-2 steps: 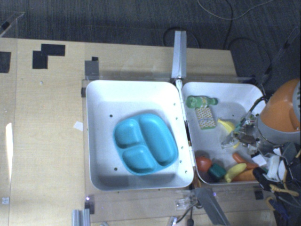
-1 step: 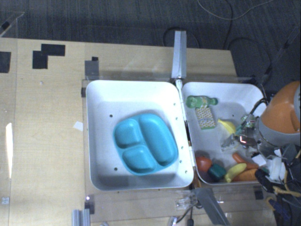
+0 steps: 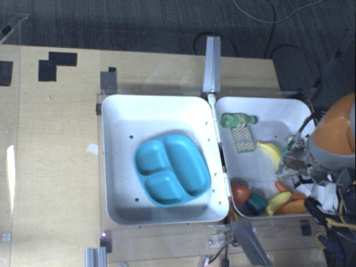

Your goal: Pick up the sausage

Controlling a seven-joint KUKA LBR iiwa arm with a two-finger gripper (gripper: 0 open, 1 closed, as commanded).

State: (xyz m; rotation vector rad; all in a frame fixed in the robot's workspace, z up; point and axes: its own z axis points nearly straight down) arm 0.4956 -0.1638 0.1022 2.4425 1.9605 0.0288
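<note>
An orange-brown, elongated piece that looks like the sausage (image 3: 293, 206) lies along the front wall of the right bin (image 3: 266, 111), with a second reddish-orange end (image 3: 282, 186) poking out just behind it. My gripper (image 3: 291, 163) hangs over the right side of this bin, directly above and slightly behind those pieces and next to a yellow banana-like fruit (image 3: 271, 151). The wrist's metal parts hide what lies beneath it. Nothing is visibly held.
The right bin also holds a green bottle (image 3: 238, 119), a patterned packet (image 3: 243, 138), a red tomato (image 3: 241, 193), a dark green item (image 3: 256, 202) and a small yellow piece (image 3: 277, 201). A blue divided plate (image 3: 171, 168) lies in the left bin (image 3: 119, 149).
</note>
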